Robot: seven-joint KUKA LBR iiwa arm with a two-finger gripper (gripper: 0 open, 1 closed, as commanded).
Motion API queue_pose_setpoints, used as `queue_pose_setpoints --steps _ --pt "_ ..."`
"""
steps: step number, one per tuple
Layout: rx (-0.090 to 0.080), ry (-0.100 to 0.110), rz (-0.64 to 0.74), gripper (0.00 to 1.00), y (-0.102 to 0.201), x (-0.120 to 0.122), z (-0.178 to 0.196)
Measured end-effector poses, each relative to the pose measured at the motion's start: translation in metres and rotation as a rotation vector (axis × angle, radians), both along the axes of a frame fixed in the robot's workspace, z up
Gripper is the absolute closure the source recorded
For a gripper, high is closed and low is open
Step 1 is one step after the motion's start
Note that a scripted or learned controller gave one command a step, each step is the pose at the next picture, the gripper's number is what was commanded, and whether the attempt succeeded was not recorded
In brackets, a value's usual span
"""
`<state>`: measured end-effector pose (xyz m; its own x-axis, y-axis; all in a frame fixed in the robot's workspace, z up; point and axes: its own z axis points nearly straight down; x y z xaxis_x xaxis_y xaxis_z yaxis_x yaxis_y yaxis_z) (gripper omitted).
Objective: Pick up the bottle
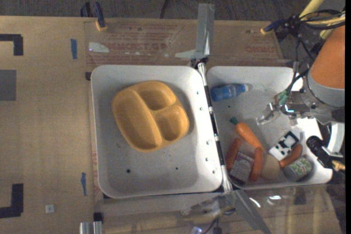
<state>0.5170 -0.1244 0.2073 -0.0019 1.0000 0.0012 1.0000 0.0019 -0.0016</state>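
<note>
small blue plastic bottle (227,91) lies ungrasped in the right white bin (258,73); end effector (272,112) nearby, grip seemingly unreadable.

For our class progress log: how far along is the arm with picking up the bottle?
Nothing looks done yet: the small blue plastic bottle lies on its side in the right-hand white bin, near its top left corner. In hand: the two-finger gripper hangs to the bottle's right, apart from it. Left: reaching, gripping and lifting it.

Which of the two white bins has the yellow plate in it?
The left bin. It holds the yellow plate, while the right bin holds the blue bottle, a carrot and other small things.
</note>
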Motion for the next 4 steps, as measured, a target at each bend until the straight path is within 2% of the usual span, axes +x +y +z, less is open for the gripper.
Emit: queue_pose_setpoints --steps 1,2,3,4 --pt "-0.007 -0.017 0.202 0.00 -0.019 -0.030 -0.080" --pt "-0.004 -0.010 0.159 0.00 -0.064 0.052 -0.120" --pt "-0.005 -0.015 0.157 1.00 -0.064 0.053 -0.109" --pt "-0.004 -0.006 0.139 1.00 -0.099 0.072 0.039"
